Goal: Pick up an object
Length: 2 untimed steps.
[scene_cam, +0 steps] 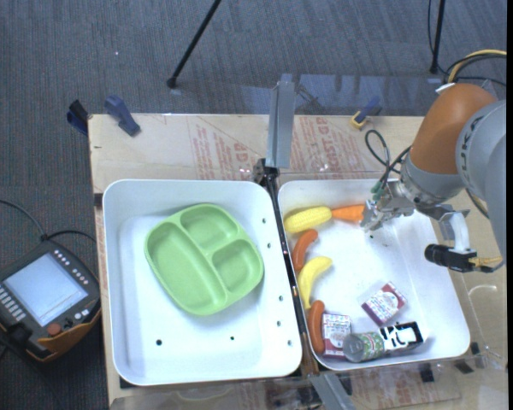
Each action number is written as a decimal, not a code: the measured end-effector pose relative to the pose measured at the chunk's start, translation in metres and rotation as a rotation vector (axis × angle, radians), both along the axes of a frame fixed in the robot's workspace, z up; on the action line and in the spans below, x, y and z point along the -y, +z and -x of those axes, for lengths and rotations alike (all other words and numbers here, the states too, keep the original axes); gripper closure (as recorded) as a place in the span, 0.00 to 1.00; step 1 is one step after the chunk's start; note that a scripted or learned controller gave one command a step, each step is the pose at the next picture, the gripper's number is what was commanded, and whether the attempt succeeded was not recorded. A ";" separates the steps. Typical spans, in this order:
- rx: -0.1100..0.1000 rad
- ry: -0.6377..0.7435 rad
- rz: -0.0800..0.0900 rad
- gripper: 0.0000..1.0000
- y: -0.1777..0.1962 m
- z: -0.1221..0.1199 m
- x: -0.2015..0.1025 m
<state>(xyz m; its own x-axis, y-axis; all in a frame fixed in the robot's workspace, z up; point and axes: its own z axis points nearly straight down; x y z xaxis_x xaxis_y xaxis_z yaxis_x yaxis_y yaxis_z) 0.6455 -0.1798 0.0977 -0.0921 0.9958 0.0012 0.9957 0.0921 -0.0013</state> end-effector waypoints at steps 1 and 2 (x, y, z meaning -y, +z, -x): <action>0.000 0.000 0.000 0.00 0.000 0.000 0.000; 0.001 0.000 0.000 1.00 0.010 0.000 0.000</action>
<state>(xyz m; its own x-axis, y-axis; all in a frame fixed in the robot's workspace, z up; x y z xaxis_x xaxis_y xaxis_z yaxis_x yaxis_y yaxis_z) 0.6460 -0.1801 0.1077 -0.0923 0.9957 0.0013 0.9957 0.0923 -0.0002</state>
